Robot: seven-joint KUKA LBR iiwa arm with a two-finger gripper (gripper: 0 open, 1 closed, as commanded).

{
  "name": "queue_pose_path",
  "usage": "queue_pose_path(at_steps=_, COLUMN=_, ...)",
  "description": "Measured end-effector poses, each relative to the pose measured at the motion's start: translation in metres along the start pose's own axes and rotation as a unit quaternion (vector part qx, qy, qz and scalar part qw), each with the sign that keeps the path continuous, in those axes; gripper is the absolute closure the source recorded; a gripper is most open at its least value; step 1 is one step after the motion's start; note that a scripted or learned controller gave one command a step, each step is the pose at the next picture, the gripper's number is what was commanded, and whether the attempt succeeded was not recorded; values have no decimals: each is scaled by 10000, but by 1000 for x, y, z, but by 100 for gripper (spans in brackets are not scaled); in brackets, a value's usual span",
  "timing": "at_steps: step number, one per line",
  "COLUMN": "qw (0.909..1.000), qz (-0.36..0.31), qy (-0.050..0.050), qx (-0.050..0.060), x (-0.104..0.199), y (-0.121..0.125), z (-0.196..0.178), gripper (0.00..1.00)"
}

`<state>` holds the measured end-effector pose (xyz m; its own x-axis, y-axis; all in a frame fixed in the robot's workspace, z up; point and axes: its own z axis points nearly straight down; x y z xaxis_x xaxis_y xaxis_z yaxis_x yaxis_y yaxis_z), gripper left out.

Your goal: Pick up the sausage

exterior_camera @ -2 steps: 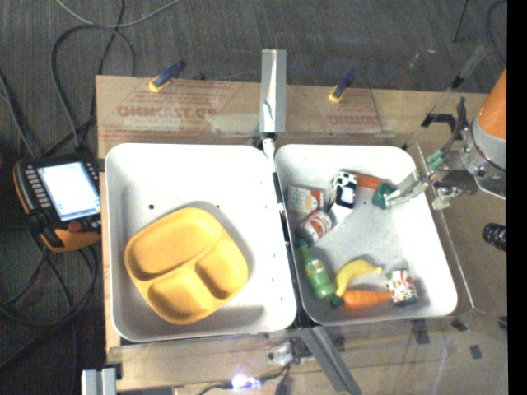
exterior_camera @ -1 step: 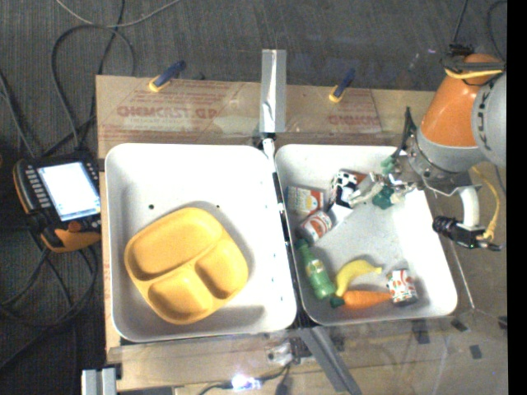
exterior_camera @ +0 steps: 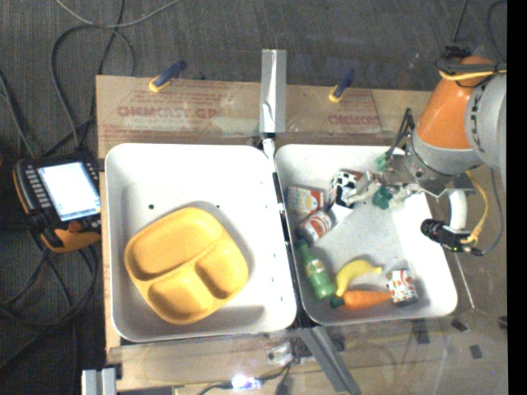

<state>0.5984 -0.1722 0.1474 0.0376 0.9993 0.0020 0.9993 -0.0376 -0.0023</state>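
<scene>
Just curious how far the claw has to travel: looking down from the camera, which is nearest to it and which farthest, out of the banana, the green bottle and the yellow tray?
From the gripper:
1. Banana, right bin, front.
2. Green bottle, right bin, left edge.
3. Yellow tray, left bin.

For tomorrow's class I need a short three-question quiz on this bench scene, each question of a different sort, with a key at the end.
1. True or false: the yellow divided plate lies in the left bin.
2. Multiple choice: what lies right beside the carrot in the right bin? A) the banana B) the teach pendant C) a blue-handled clamp
3. Fill in: the gripper hovers over the ___ bin.

Key: 1 true; 2 A; 3 right.
</scene>
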Motion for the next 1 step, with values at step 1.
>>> queue_pose_path(at_steps=1, qw=9971, qz=-757, qy=-40, qx=-10, x=-34, y=68, z=18, gripper=0)
